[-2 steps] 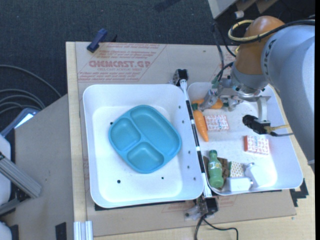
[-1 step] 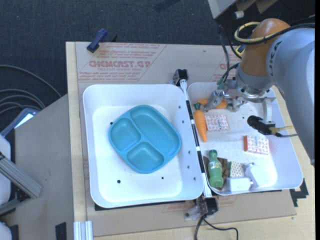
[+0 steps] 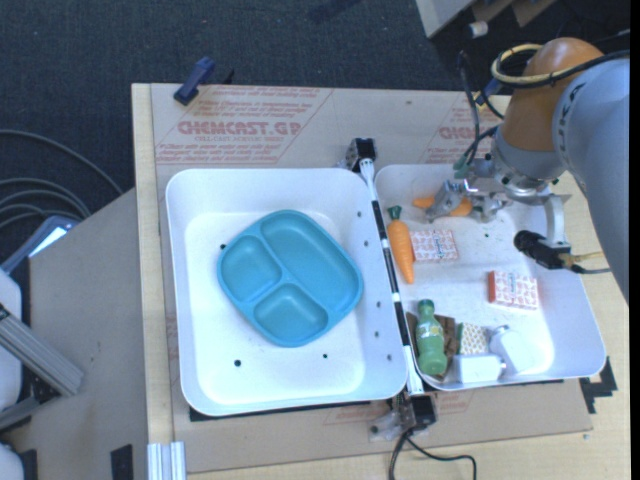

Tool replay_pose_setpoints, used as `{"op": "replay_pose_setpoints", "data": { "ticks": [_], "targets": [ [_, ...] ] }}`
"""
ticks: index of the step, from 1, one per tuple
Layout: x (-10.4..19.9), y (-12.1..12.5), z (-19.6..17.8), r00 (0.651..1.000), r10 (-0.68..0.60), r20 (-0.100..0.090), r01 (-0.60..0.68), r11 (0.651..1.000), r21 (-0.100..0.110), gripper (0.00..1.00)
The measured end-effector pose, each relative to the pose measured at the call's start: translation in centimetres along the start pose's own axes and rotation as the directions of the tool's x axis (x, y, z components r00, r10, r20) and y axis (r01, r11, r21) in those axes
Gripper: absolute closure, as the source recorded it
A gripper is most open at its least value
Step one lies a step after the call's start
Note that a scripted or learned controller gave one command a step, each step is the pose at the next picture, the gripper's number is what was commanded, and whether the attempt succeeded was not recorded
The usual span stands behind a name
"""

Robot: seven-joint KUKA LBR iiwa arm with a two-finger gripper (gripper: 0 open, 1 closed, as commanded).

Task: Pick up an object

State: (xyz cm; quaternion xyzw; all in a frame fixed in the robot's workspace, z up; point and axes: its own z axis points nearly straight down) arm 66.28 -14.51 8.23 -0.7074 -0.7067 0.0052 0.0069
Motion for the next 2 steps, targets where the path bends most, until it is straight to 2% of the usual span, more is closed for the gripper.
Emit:
{"op": "replay_pose_setpoints", "data": {
  "ticks": [1,2],
  "targets": [
    [0.9,0.0,0.0,1.0,0.001,0.002,-0.001,1.0,0.0,0.0],
    [4.9,0.0,0.0,1.0,-0.001,0.0,0.001,1.0,0.003,0.0]
  ]
}}
